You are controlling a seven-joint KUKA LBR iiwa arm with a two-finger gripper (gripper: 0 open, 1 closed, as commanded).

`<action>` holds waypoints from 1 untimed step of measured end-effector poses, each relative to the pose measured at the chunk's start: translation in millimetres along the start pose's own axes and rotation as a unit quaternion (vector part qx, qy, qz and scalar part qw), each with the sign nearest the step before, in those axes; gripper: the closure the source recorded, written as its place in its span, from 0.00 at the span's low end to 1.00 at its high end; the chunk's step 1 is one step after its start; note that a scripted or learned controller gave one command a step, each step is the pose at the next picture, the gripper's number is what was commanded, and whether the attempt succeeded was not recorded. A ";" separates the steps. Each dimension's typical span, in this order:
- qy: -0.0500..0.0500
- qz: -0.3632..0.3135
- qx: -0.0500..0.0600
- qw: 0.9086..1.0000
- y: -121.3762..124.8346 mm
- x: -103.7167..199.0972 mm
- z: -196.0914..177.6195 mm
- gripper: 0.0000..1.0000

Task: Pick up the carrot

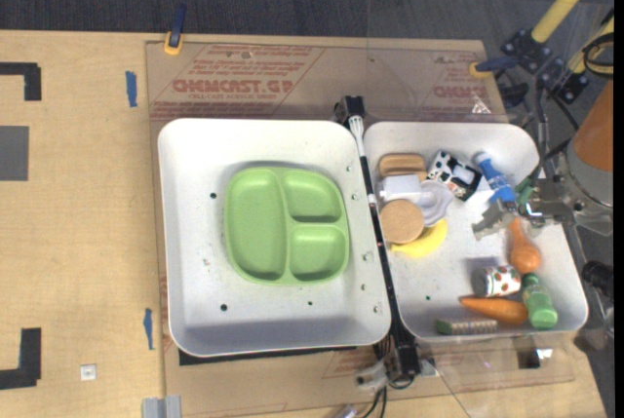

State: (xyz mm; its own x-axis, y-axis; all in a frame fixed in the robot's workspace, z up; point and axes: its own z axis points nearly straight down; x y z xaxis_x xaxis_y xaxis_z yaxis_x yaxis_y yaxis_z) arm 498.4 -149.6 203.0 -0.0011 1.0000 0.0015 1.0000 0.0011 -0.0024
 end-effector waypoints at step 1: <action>0.000 -0.064 0.002 0.998 10.4 -43.8 71.1 0.00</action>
State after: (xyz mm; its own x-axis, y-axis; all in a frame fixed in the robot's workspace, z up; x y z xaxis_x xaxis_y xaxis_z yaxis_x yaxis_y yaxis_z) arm 508.7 -193.3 131.8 -0.1297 0.9916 0.0029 0.9915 0.1297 -0.0056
